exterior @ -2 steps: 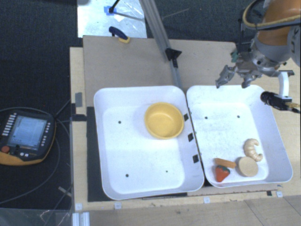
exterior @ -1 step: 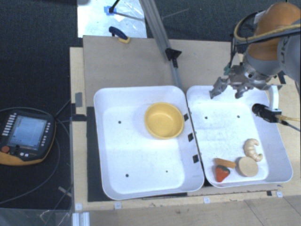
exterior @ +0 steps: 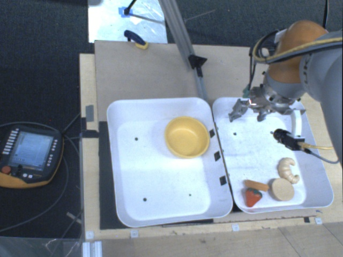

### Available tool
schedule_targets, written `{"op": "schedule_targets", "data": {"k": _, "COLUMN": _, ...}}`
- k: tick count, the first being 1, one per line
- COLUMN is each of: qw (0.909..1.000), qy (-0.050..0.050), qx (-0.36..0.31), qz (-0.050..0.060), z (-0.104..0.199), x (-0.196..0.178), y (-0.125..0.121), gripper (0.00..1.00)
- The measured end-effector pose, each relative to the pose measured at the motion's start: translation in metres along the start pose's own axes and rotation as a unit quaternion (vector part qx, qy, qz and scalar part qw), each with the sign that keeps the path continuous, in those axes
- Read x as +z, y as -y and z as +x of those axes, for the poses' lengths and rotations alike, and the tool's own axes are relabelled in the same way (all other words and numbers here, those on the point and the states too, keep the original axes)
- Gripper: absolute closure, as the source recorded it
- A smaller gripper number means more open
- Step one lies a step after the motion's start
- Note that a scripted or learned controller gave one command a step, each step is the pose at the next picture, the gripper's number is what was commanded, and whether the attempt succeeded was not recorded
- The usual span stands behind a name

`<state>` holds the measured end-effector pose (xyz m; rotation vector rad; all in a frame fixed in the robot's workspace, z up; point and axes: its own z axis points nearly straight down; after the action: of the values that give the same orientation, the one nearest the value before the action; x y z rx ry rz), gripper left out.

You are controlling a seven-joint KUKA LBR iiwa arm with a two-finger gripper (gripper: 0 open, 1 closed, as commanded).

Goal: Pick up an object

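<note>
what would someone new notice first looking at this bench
Probably the yellow bowl, alone in the upper right part of the left bin. Next, the grey arm with its orange band, reaching in from the right, its claw open over the far end of the right bin. Last, the croissant, round biscuit and strawberry clustered in that bin's near corner.

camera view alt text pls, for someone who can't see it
A grey robot arm reaches in from the right, its open gripper empty above the far end of the right bin. Near that bin's front lie a croissant, a round biscuit, a strawberry. The left bin holds a yellow bowl.
</note>
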<state>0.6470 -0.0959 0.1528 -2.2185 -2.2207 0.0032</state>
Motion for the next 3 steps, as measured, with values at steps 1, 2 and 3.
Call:
{"op": "schedule_targets", "data": {"k": 1, "qw": 1.0000, "qy": 0.000, "qx": 0.000, "qz": -0.001, "z": 0.006, "x": 0.044, "y": 0.004, "gripper": 0.00}}
{"op": "schedule_targets", "data": {"k": 2, "qw": 1.0000, "qy": 0.000, "qx": 0.000, "qz": -0.003, "z": 0.005, "x": 0.031, "y": 0.003, "gripper": 1.00}}
{"op": "schedule_targets", "data": {"k": 3, "qw": 1.0000, "qy": 0.000, "qx": 0.000, "qz": -0.005, "z": 0.007, "x": -0.031, "y": -0.003, "gripper": 1.00}}
